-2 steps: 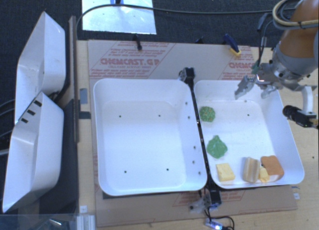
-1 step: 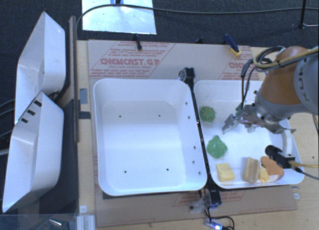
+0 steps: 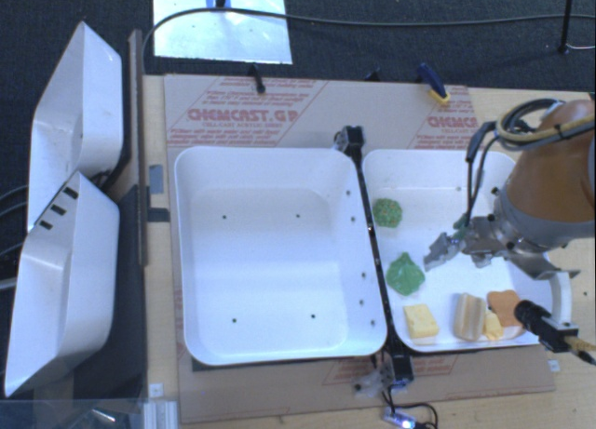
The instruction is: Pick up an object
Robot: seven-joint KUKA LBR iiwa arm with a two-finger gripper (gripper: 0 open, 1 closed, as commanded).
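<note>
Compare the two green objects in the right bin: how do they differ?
The upper green lump sits near the divider, well clear of the gripper; the lower green lump lies just below and left of the gripper, closest to it. The upper one looks paler, yellowish and rounder; the lower one is a deeper green, with a more irregular, pointed outline. The lower one also looks slightly larger. Both lie loose on the floor of the right bin, neither gripped.
</note>
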